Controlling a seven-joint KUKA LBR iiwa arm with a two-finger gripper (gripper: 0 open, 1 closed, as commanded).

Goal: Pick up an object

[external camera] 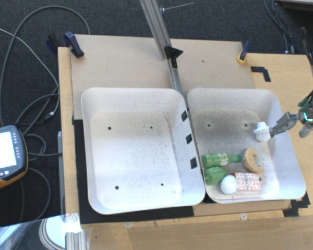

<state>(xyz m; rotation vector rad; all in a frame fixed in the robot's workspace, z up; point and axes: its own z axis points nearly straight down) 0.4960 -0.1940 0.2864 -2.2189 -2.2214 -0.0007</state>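
You can see the gripper (275,129) reaching in from the right over the right bin (224,100), with a small white object (261,132) at its fingertips; whether the fingers pinch it or merely touch it, you cannot tell. Near the front of that bin lie a green bottle (221,159), a green lump (214,174) just below it, a white ball (229,185), a tan ring-shaped piece (253,161) and a pink-and-white patterned packet (248,182); its printing is too small to read, and the bottle's label shows no legible words. The left bin (133,150) sits beside it
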